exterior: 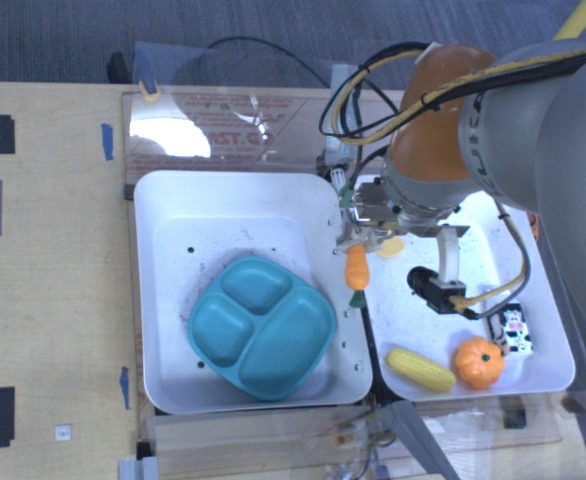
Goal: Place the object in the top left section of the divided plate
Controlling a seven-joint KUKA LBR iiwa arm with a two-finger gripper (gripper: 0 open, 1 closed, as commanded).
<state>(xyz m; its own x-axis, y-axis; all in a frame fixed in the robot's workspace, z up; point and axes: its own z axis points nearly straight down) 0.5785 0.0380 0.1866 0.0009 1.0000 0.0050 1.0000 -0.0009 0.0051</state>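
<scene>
Gripper (357, 240) clenched on a toy carrot (356, 269), hanging over the seam between bins; blue divided plate (263, 330) in left bin (163, 228).

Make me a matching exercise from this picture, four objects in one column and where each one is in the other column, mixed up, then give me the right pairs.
Things:
1. divided plate
2. carrot
3. corn cob
4. small pumpkin

Places:
A. right bin, near the front edge, just left of the orange round toy
B. below the gripper, over the border between the two bins
C. left bin
D. right bin, front right corner, beside a small black and white toy

Pairs: 1-C, 2-B, 3-A, 4-D
</scene>
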